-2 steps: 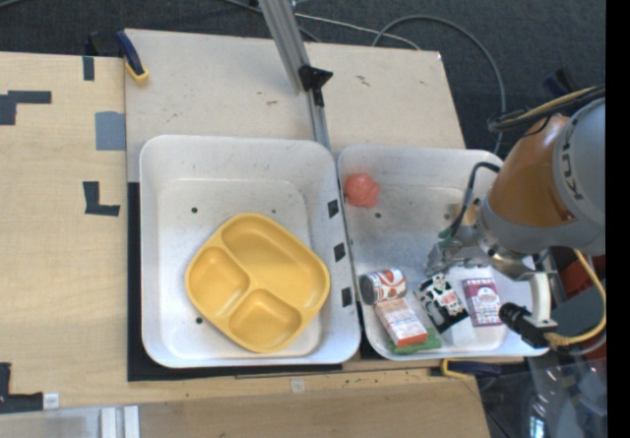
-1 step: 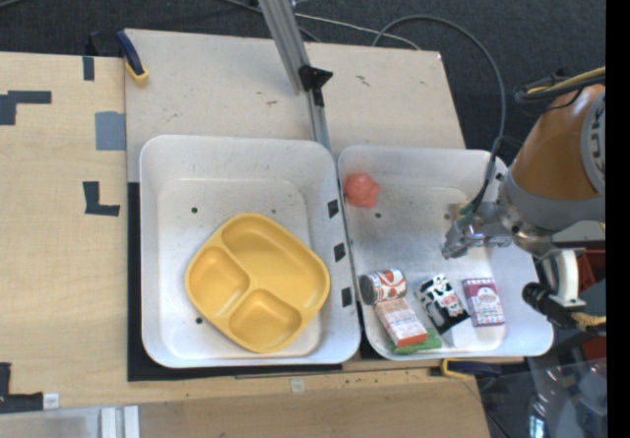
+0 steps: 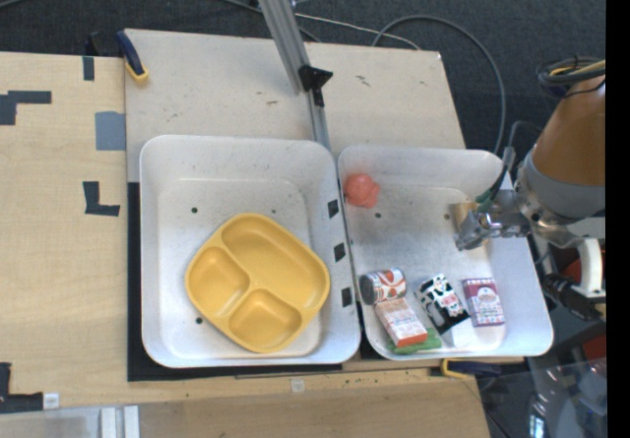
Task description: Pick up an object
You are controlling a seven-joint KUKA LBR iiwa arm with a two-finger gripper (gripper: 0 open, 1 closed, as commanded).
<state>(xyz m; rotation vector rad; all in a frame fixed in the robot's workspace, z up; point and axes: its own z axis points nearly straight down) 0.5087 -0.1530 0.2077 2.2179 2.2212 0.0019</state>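
While the hand [image 3: 472,229] hovers, finger state unclear, a round pink ball [image 3: 361,190] sits apart

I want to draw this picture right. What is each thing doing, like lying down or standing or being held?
Yellow tray: flat in the left bin, nothing in it.
Pink ball: loose in the right bin.
Small can: on its side.
Red carton: lying flat.
Claw: over the right bin, holding nothing I can see.

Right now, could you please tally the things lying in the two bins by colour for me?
Yellow: 1, the divided tray in the left bin.
Pink-red: 1, the ball in the right bin.
Red and white: 3, the can, the carton, the box.
Black and white: 1, the cow-patterned toy.
Total: 6.
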